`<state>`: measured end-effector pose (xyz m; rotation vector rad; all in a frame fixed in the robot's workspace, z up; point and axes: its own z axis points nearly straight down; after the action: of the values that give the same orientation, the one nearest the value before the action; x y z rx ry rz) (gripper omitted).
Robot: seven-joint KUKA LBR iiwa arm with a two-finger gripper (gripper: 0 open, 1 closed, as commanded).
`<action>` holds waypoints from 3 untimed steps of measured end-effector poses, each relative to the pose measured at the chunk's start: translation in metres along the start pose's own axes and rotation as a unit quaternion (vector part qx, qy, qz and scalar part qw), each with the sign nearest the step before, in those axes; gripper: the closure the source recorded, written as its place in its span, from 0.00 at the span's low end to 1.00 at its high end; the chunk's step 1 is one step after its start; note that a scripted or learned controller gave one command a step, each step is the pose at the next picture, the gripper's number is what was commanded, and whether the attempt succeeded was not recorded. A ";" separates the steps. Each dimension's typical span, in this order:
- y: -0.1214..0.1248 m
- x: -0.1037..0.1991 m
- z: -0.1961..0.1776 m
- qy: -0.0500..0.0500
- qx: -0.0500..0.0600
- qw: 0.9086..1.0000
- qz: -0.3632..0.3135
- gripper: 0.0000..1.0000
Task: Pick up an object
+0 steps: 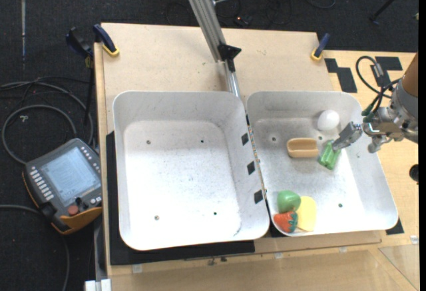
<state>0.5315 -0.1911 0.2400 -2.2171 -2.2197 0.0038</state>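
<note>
The right bin [373, 210] holds several small objects. A white ball [328, 120] lies near its back, with a tan block [303, 148] just in front of it. A bright green piece [329, 156] sits to the right of the tan block. In the front left corner a round green piece [287, 200], a red piece [285, 221] and a yellow piece [307, 214] are bunched together. My gripper [363, 138] hangs over the bin's right side, open, with nothing between its fingers. Its left finger [346, 135] is just above the bright green piece.
The left bin [133, 116] stands beside the right one, sharing a raised middle wall [251, 156]. A slanted metal pole [206, 10] crosses the back of the bench. A teach pendant [63, 180] lies on the floor at the left.
</note>
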 end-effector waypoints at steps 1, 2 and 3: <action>0.001 0.000 -0.002 -0.001 -0.002 1.000 0.000 0.00; -0.002 0.003 0.061 0.000 0.001 1.000 0.001 0.00; 0.002 -0.002 0.123 0.000 0.001 1.000 0.001 0.00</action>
<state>0.5330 -0.1925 0.1172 -2.2188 -2.2167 0.0050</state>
